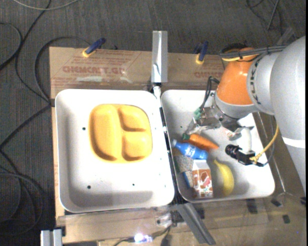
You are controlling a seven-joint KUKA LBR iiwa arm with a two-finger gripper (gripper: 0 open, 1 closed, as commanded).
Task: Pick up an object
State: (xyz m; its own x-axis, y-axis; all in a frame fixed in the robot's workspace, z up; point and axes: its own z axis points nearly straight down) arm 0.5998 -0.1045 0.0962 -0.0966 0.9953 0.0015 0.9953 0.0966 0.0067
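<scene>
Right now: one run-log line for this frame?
arm: over right bin | gripper: above carrot, grasp unclear | nearby: blue bottle, carton, banana | left bin: yellow tray

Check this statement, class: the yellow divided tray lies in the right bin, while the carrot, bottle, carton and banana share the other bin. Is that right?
Not quite. The camera view shows the yellow divided tray in the left bin, not the right one. The carrot, bottle, carton and banana do share the other bin, the right bin.
</scene>
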